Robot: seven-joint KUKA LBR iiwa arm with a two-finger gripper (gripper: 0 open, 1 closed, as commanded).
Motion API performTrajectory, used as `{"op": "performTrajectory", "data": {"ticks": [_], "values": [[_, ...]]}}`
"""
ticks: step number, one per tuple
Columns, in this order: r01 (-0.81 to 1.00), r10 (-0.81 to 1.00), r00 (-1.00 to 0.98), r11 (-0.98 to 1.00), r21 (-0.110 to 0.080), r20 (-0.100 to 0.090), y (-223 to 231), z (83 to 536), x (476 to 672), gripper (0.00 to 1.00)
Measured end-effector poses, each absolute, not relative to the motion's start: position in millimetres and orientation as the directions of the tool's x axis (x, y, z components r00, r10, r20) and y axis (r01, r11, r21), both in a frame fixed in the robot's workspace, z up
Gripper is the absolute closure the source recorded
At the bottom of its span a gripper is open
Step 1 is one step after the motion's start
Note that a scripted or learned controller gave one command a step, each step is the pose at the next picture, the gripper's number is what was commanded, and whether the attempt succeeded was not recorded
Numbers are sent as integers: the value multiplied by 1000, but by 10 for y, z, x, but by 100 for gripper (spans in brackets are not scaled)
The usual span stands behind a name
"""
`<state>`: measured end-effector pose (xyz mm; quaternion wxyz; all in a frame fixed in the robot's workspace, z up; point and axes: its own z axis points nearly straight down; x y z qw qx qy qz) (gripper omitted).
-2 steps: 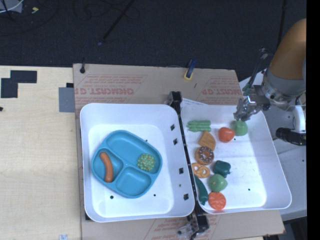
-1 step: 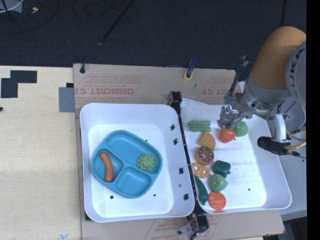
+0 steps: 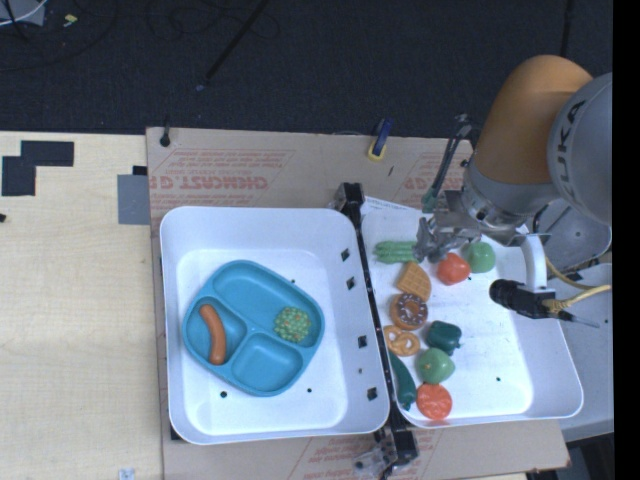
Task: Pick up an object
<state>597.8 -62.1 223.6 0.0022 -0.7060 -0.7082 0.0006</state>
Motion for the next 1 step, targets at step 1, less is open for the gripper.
{"op": "performTrajectory", "data": {"ticks": [1], "values": [[1000,1000,-4,4,-5,2,-14,2225,5796,100]]}}
